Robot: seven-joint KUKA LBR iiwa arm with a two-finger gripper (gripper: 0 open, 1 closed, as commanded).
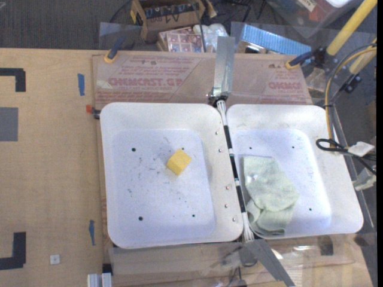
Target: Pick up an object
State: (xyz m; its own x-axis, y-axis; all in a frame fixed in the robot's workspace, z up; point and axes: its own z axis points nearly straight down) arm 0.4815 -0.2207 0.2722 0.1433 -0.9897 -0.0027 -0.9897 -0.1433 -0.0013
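Observation:
A small yellow block [178, 162] lies near the middle of the left white bin [119, 124], tilted like a diamond. A crumpled pale green cloth [269, 191] lies in the right white bin [299, 124], against its left wall and reaching down to the front edge.
A metal divider strip [224, 70] stands behind the seam between the bins. Cardboard sheets [149, 82] lie behind both bins. Black cables [332, 145] curl at the right bin's right rim. Clutter and a yellow pole [353, 20] sit at the back right.

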